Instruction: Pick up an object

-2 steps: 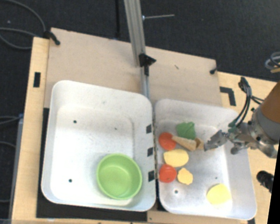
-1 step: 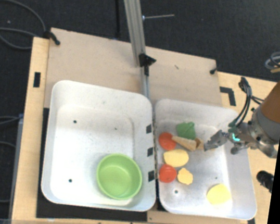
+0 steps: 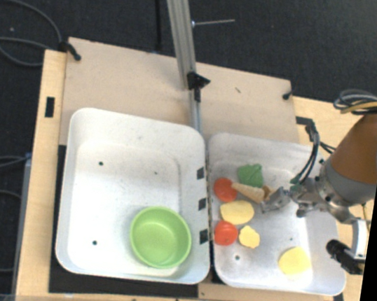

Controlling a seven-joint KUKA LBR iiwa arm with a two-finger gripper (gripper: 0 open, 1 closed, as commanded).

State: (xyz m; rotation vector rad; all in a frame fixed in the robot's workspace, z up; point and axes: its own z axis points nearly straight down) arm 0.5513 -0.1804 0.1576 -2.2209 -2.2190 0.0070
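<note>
Nearest the camera sits one green bowl (image 3: 160,237), open side up, by the near edge of the left bin (image 3: 106,133), toward that bin's near right corner; it is the single thing lying in that bin. Two white bins stand side by side on the bench (image 3: 129,77), their inner rims almost touching. All the loose pieces lie in the right bin (image 3: 309,286), seven by count. Two are red and round: one red piece (image 3: 223,189) by the left wall about midway along it, and a second red piece (image 3: 225,233) nearer the front, just beside the same wall. Three are yellow: a larger yellow piece (image 3: 237,212) between the two red ones and touching or nearly touching both, a small yellow piece (image 3: 249,238) just right of the lower red one, and a round yellow piece (image 3: 294,261) well apart toward the near right corner. One green leafy piece (image 3: 251,174) lies toward the far side, and one tan cone-shaped piece (image 3: 250,191) lies just in front of it, its wide end pointing right. The gripper (image 3: 274,199) reaches in over the right edge, its tip low and just beside the cone's wide end, so the green piece, cone and large yellow piece crowd close on its left. Whether its jaws are apart or together cannot be told from this view, and nothing is seen between them. One slanted metal post (image 3: 182,32) rises from the bench's far side, behind the gap between the bins.
</note>
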